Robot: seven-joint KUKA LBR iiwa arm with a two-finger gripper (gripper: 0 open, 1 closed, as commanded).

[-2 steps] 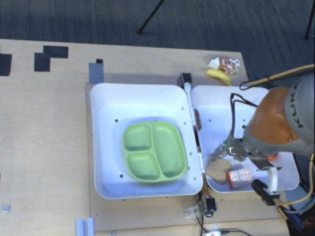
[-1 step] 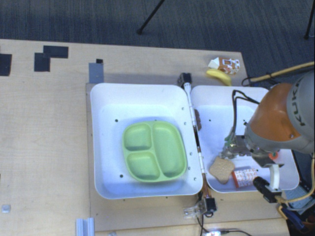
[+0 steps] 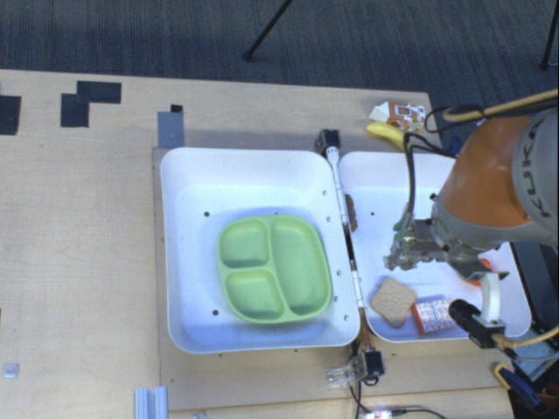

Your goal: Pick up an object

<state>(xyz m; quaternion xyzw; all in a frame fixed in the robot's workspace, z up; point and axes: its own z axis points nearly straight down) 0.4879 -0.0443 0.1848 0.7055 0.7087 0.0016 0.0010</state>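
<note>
My gripper (image 3: 404, 258) hangs over the middle of the right bin (image 3: 376, 190), pointing down, just above and behind a tan, bread-like piece (image 3: 393, 302) near the bin's front edge. A small red and white packet (image 3: 430, 314) lies right beside the tan piece. Part of an orange-red thing (image 3: 472, 274) shows under the wrist. The grey and orange arm hides the bin's right side.
The left bin (image 3: 188, 234) holds a green divided plate (image 3: 274, 269). Behind the right bin, on the bench, lie a yellow banana-like thing (image 3: 385, 132) and a small printed packet (image 3: 403, 112). A black clip (image 3: 328, 138) sits on the ridge between the bins.
</note>
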